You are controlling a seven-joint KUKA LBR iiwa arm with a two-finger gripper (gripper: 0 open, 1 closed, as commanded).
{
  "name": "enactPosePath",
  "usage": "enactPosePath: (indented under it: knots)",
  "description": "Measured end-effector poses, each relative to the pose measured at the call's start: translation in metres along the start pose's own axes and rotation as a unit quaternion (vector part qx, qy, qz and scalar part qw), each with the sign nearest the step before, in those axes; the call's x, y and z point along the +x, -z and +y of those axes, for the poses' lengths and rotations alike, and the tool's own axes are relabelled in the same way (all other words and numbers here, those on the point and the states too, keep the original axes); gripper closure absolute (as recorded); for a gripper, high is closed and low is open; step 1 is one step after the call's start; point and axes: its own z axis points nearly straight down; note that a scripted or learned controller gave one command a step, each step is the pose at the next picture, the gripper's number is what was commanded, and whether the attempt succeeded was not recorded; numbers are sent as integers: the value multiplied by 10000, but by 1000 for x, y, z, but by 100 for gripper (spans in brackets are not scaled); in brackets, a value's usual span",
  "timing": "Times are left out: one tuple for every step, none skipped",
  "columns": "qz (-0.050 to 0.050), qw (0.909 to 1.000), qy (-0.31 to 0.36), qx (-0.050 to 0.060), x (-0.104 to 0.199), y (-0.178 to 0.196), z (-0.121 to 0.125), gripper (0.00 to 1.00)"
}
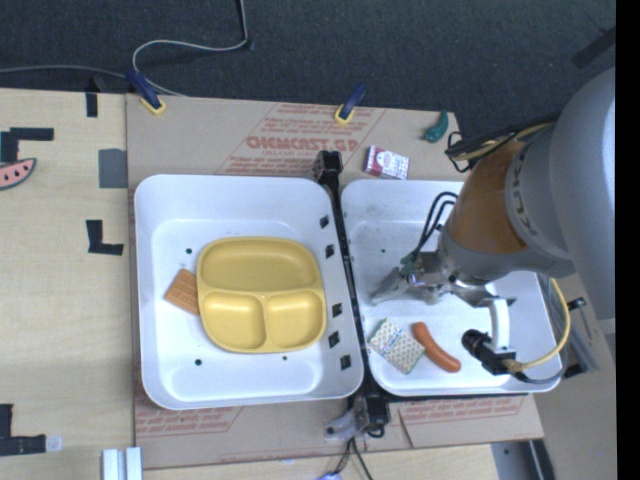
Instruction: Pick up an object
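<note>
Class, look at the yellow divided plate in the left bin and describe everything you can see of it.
The yellow divided plate looks like smooth plastic, squarish with rounded corners. Raised ridges split it into three compartments: one wide one at the far side, two smaller ones nearer the camera. It lies flat and upright in the middle of the left bin. A tan, cracker-like piece pokes out from under its left edge, touching it.

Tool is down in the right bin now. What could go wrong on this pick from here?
1. The tool sits over bare bin floor, above the sausage and the patterned packet, so it may close on nothing.
2. Sausage and packet lie close together near the right bin's front wall; a descent there might nudge one while reaching for the other.
3. The tool is near the divider between the bins, so a sideways move could clip it.
</note>
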Motion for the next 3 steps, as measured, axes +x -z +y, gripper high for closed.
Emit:
enactPosePath:
  knots:
    - [-6, 10000, -4, 4, -1, 9, 0, 100]
    - [-5, 10000, -5, 5, -1, 9, 0, 0]
    - [14, 10000, -4, 27, -4, -1, 47, 0]
